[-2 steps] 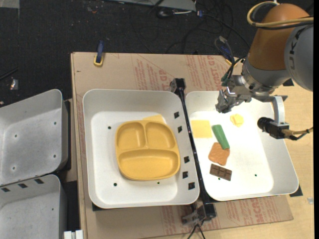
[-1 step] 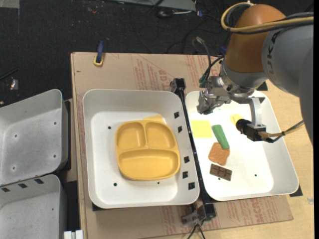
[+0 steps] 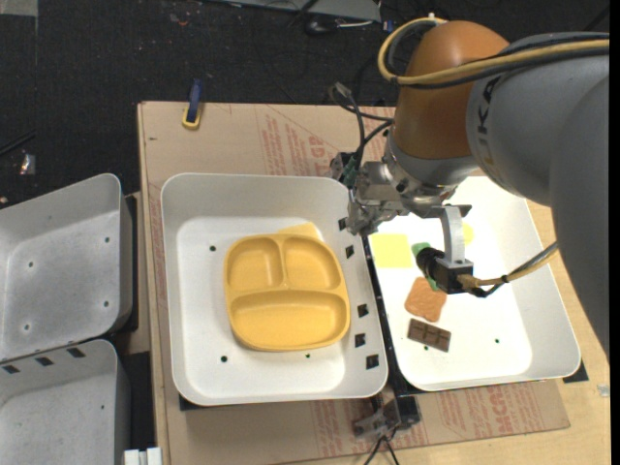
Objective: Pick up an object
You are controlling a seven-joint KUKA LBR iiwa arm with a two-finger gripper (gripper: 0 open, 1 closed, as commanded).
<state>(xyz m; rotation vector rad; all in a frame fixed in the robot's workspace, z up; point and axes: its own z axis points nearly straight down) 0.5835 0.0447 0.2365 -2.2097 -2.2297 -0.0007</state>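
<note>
The right bin (image 3: 504,356) holds a pale yellow flat square (image 3: 391,250), a small green piece (image 3: 421,252), an orange wedge-like piece (image 3: 425,300) and a brown chocolate-like bar (image 3: 429,335). My gripper (image 3: 362,211) hangs over the wall between the two bins, just up and left of the yellow square. Nothing shows in its grasp. A large yellow divided plate (image 3: 287,294) lies in the middle of the left bin (image 3: 194,356).
The arm's orange band and grey body cover the upper part of the right bin. A sliver of yellow (image 3: 468,232) peeks out beside the wrist bracket. Grey trays (image 3: 58,260) lie off the bench at left. A blue-and-yellow tool (image 3: 193,105) rests on the board's far left corner.
</note>
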